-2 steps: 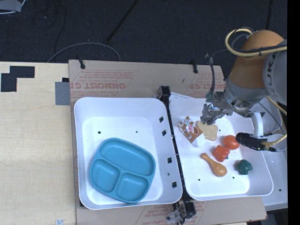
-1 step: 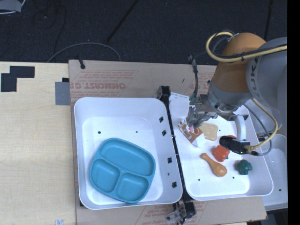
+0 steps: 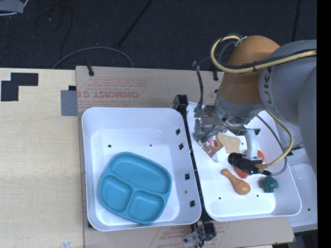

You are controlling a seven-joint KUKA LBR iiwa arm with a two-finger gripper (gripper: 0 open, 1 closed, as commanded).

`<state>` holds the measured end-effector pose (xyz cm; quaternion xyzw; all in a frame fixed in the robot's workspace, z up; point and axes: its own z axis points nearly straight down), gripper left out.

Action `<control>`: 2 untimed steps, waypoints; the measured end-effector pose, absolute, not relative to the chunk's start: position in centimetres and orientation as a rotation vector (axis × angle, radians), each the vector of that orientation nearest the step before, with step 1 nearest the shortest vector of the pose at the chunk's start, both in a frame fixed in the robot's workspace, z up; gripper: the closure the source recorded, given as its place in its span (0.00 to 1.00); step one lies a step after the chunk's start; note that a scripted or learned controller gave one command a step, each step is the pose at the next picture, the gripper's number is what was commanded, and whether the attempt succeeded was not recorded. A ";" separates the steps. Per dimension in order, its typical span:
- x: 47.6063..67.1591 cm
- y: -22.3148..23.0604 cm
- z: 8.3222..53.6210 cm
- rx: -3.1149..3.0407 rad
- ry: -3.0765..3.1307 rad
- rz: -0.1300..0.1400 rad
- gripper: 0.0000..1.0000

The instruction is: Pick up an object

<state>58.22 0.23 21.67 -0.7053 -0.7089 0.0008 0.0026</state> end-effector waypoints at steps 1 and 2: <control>57.7 4.6 22.5 -2.214 -2.225 0.001 1.00; 57.2 10.3 23.5 -2.212 -2.226 0.001 1.00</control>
